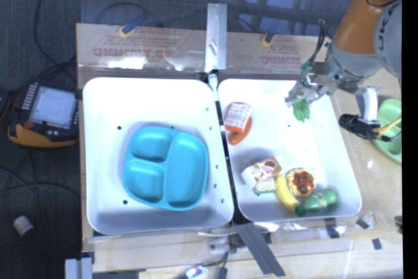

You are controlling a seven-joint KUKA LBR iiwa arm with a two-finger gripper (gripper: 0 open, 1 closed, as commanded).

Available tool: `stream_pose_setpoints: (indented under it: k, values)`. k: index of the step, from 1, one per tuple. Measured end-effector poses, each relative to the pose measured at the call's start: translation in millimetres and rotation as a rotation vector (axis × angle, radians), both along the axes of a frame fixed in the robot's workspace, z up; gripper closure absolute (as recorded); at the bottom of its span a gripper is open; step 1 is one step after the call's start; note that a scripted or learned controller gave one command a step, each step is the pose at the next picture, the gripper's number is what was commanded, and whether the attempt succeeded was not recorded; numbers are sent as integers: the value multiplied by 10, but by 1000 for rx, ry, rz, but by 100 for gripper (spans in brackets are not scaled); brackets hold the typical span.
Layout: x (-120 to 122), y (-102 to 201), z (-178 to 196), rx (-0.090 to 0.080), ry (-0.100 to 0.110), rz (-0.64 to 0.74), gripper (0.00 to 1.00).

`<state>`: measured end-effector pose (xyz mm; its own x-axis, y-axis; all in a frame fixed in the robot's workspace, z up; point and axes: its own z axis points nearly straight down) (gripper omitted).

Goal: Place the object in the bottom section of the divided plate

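Note:
A blue divided plate (166, 166) lies in the left bin (104, 108), with two small sections on its left and one large section on its right. My gripper (299, 101) hangs over the upper right part of the right bin (333, 153). It is shut on a small green leafy object (302, 112) that dangles from its fingertips above the bin floor. The grey arm with its orange band (359, 23) comes in from the upper right.
The right bin also holds a white and orange packet (237, 116) on an orange item (238, 134), a small printed pouch (261, 174), a banana (285, 193), a red and yellow toy (301, 181) and a green vegetable (320, 200). A green dish (392, 131) sits outside at right.

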<state>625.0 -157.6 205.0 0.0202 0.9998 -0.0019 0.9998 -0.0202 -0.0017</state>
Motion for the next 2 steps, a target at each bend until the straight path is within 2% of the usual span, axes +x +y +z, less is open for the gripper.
stream_pose_setpoints:
  k: [1,2]
  values:
    - [384,134,424,-3,1,-369,100]
    - [-762,738,287,1,3,-330,100]
